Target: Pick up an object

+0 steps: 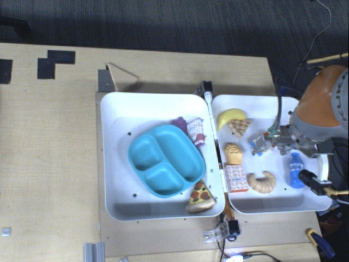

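Currently the gripper [260, 144] hangs low in the right bin [283, 203], just above and right of the croissant [262, 182], and whether it is released or clenched cannot be told from this view. Judged risk: the croissant, a blue object [296, 174] and a waffle piece [233, 153] lie nearby, so a slightly offset descent may close on nothing or nudge a neighbour.

Even overhead light, soft shadows, slightly blurry.

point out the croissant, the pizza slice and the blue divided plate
croissant [262, 182], camera view, middle of its curved body
pizza slice [200, 196], camera view, its topped face
blue divided plate [166, 160], camera view, ridge between compartments
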`<state>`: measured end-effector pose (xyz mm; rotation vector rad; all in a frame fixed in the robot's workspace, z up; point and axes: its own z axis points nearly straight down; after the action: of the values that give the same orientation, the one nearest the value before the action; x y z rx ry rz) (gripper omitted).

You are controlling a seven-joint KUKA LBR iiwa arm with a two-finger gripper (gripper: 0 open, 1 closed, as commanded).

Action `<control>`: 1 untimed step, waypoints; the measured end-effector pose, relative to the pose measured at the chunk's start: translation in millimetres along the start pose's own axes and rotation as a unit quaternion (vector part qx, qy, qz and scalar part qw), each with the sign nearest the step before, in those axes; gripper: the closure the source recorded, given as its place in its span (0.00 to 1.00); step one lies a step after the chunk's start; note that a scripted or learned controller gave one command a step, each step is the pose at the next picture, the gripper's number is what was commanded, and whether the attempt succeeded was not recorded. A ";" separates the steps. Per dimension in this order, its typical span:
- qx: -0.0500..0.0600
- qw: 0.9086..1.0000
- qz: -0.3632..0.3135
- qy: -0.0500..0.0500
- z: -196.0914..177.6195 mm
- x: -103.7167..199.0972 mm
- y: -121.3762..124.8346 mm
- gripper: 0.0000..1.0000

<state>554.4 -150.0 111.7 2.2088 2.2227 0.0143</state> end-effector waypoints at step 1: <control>0.001 1.000 0.002 -0.003 24.1 40.7 18.5 0.00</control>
<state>572.9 -109.1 87.9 2.2109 2.2169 0.0055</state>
